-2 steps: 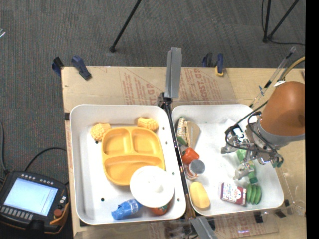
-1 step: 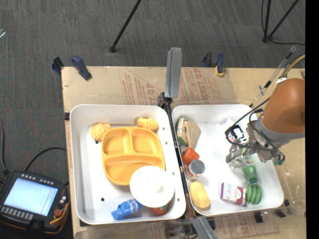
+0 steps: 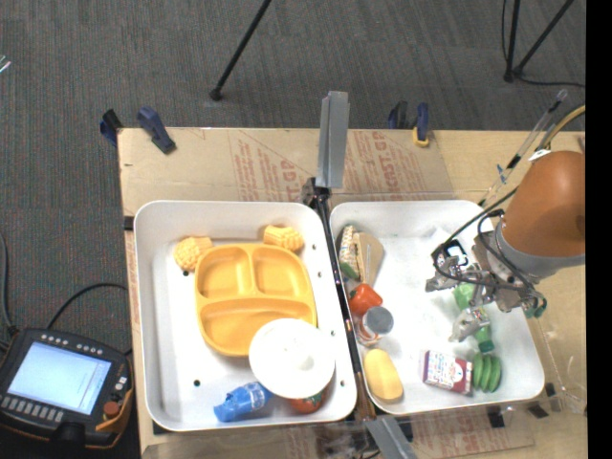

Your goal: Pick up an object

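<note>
- Gripper [image 3: 475,306] is being positioned low in the right bin [image 3: 411,220], near its right wall; finger state cannot be told from this angle.
- A green object [image 3: 467,295] is being seen right at the gripper; whether it is being gripped cannot be confirmed.
- Pick is being judged as not yet done: nothing is being shown lifted clear of the bin.
- Nearby clutter is being noted: pink box [image 3: 447,371] and green ridged item [image 3: 489,371] just below the gripper, yellow item [image 3: 383,374], can [image 3: 375,323] and red piece [image 3: 362,299] along the left wall.
- Left bin [image 3: 153,285] is being occupied by a yellow tray [image 3: 251,290] and white lid [image 3: 291,357], well apart from the work.
</note>
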